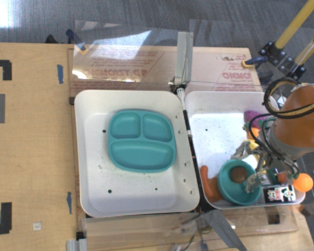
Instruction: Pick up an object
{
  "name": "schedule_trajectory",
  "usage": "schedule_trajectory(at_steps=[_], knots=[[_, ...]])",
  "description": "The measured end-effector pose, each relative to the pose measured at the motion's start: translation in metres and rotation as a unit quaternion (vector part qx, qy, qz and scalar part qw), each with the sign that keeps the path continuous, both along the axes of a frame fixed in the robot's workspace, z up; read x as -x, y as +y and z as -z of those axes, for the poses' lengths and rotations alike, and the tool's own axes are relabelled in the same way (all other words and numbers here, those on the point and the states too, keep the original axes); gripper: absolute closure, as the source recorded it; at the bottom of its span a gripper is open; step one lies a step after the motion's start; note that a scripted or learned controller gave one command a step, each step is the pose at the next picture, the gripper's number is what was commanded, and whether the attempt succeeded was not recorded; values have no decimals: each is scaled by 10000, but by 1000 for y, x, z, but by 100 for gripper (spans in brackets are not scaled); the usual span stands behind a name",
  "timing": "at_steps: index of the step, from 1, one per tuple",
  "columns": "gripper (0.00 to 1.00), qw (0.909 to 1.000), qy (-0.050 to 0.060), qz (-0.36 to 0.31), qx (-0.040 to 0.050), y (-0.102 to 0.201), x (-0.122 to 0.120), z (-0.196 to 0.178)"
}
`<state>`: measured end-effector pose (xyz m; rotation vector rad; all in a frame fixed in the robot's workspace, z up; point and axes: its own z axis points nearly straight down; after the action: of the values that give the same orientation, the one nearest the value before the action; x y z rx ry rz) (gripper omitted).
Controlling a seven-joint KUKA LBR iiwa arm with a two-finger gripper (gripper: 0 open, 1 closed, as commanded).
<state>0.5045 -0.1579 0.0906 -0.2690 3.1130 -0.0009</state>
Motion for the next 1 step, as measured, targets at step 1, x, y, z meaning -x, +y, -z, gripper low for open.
schedule_trajectory(at_steps=[1], knots=[[0,9999,21,100,15,-65,-66,2]])
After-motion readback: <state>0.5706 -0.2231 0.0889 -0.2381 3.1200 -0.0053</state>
